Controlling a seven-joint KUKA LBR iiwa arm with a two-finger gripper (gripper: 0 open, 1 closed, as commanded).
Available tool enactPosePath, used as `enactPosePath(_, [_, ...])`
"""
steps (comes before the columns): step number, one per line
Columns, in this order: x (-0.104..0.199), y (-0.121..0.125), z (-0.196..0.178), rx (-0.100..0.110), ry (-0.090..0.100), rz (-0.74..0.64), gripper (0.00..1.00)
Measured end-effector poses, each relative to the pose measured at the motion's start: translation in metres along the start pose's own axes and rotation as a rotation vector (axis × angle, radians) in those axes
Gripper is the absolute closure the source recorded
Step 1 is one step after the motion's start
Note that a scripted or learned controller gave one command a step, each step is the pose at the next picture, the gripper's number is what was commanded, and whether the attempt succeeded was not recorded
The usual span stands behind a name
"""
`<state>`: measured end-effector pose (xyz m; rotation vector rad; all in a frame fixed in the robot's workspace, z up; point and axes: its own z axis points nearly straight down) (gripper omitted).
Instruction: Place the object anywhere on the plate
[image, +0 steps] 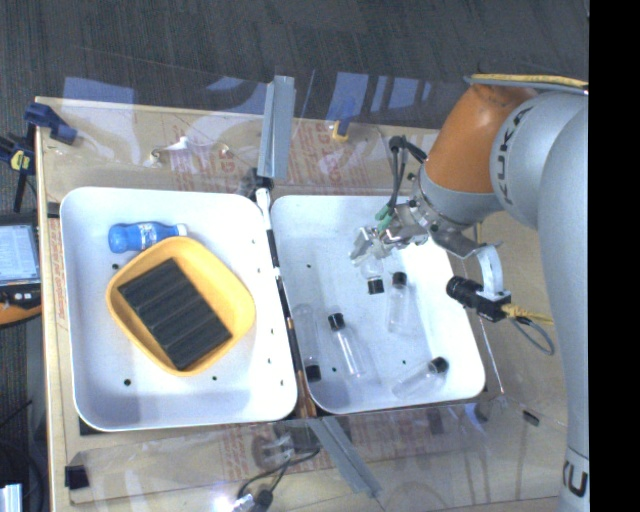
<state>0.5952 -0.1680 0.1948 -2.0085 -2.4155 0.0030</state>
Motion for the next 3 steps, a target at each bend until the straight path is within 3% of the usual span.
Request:
enactPosePath(1, [0.052, -0.013, 0.037, 0.003, 0.004, -0.209, 1.00])
enactPosePath(2, [0.126, -0.027, 0.003, 0.002, 0.002, -0.263, 1.00])
enactPosePath(3, [0.126, -0.027, 0.003, 0.002, 0.002, -0.262, 0.00])
